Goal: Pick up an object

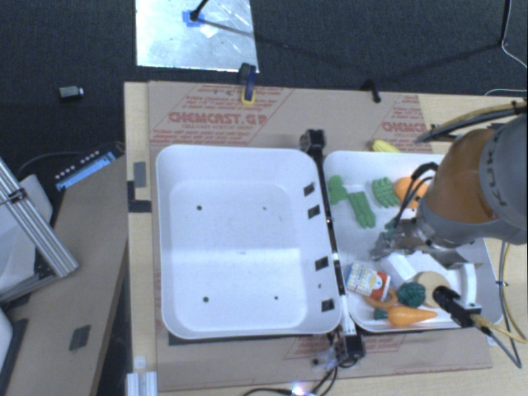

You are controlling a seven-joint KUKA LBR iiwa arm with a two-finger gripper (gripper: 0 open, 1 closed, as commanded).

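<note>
Carrot (406, 314) at right bin's (342, 170) front rim | arm hides bin's right side | gripper (389, 247) opening unreadable

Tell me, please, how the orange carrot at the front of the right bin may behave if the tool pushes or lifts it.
The orange carrot looks like a moulded plastic toy, so probably stiff and light. Its rounded, tapered body could roll or pivot when pushed, and its smooth surface might slip. It lies close against the dark green ball and the right bin front wall, which may crowd a grasp.
</note>
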